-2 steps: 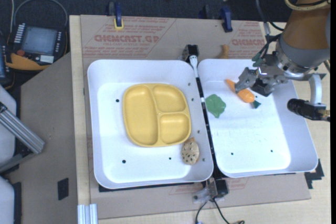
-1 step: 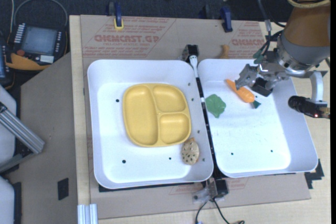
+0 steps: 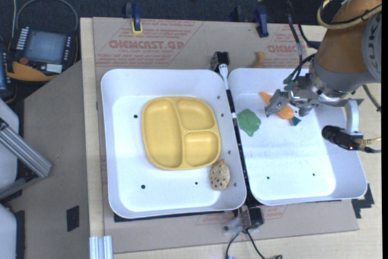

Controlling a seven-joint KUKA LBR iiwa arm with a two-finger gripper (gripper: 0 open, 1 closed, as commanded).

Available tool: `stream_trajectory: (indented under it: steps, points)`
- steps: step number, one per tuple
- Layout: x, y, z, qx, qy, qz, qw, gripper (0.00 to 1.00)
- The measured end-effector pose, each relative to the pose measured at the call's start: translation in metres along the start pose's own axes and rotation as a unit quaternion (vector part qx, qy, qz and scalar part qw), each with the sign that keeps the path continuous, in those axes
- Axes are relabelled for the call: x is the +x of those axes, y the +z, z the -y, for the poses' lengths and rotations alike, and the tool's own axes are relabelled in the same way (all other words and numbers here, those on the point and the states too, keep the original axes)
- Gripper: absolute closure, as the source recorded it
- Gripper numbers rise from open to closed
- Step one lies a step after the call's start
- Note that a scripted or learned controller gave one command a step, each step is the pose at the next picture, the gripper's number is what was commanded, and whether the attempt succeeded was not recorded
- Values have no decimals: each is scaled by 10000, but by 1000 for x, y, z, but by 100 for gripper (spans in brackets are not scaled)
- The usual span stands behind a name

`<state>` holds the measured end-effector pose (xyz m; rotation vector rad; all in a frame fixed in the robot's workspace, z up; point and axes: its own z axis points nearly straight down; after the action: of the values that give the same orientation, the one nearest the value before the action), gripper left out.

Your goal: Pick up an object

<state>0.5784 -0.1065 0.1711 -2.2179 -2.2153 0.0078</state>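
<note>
So L bin (image 3: 121, 130) has yellow tray (image 3: 180, 131) + cookie (image 3: 219, 174); R bin (image 3: 303, 173) green piece (image 3: 248, 121); end effector (image 3: 285, 104) state unclear.

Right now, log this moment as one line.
arm: over right bin | end effector: at orange object, grasp unconfirmed | green object: untouched | left bin: yellow tray, cookie

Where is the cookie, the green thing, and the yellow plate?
cookie (image 3: 219, 175): camera view, middle of its speckled top.
green thing (image 3: 248, 121): camera view, centre of the lump.
yellow plate (image 3: 159, 133): camera view, floor of its big left compartment.
</note>
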Motion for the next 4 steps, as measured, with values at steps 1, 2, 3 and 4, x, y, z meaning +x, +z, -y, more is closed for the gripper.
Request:
stream_trajectory:
  steps: [1, 2, 3, 4]
  points:
    - [5, 62, -3, -1, -4, -5, 10000, 0]
    - [5, 86, -4, -38, 0, 0, 10000, 0]
    - [6, 74, -5, -63, 2, 3, 10000, 100]
    - [11, 12, -8, -72, -13, 13, 10000, 100]
